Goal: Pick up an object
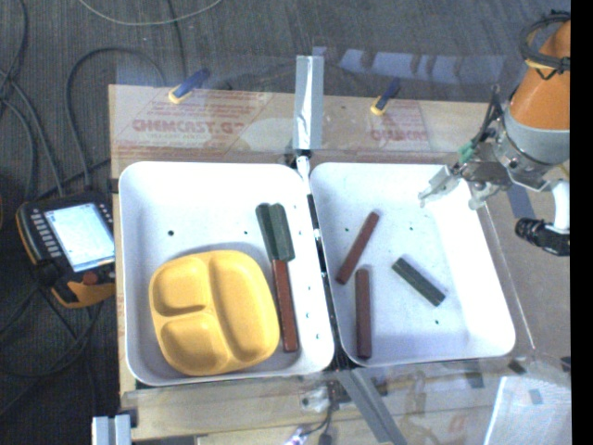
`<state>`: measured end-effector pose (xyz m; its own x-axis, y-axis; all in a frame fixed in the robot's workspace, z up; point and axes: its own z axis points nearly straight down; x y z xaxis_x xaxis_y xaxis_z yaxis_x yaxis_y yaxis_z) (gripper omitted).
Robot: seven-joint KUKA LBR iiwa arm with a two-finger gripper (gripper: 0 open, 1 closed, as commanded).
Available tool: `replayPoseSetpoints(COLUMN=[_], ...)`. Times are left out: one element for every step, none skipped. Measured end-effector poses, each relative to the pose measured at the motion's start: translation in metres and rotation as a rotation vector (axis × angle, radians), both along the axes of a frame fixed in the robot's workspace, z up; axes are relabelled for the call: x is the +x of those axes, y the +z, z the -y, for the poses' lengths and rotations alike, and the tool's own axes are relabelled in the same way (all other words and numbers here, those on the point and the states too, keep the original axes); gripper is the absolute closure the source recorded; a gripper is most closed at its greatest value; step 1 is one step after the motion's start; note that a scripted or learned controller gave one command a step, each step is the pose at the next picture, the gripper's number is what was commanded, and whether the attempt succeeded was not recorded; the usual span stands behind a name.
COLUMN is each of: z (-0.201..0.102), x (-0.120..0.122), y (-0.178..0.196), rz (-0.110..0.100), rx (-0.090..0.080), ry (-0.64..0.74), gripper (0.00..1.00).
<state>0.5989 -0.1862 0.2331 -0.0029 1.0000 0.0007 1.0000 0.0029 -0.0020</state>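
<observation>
Yellow tray (215, 311) in left bin (139, 248); three bars in right bin (491, 276); gripper (454, 185) above its far edge, fingers apart, holding nothing

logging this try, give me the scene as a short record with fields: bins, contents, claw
left bin: yellow divided tray, dark green block, brown stick
right bin: two brown sticks, dark green bar
claw: above right bin's far right corner, holding nothing
arm: enters from right

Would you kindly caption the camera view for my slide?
Gripper hovers over the right bin's far corner; sticks lie below, untouched.
</observation>
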Motion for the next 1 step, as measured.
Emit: replayPoseSetpoints(z=[-0.0491], x=[0.0069], y=[-0.0892], rz=[-0.001], rx=[-0.001], ry=[0.026], gripper=[0.0])
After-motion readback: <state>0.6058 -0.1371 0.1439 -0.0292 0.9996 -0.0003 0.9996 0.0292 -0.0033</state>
